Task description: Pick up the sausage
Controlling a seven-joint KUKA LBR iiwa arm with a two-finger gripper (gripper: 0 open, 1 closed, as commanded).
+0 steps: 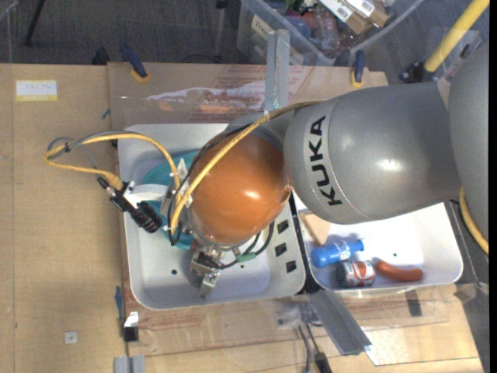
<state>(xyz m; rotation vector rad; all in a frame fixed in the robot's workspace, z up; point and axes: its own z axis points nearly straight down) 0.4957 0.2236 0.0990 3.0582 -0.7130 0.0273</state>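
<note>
Arm (373, 154) reaches in from the right and crosses above both bins; grey KUKA link over the divide, orange band (233, 189) over the left bin (144, 278). Gripper (204, 274) hangs below the orange band, low over the near middle of the left bin floor. Seen from above, its tip is a small metal block; whether it is wide or narrow, cannot tell. Nothing visible in its grasp.

Sausage (400, 271) lies in the right bin (443, 239), near side, toward the right wall, roughly parallel to the near rim. Well apart from the gripper, with the bin divider between them. Just left of the sausage: a small can (358, 273) on its side, touching or nearly touching it. Just beyond the can: a blue bottle (335, 252), also lying down.

Left bin: a teal object (167, 173) at the far side, mostly hidden by the arm. Yellow cable (101, 141) loops over the bench to the left of that bin.
</note>
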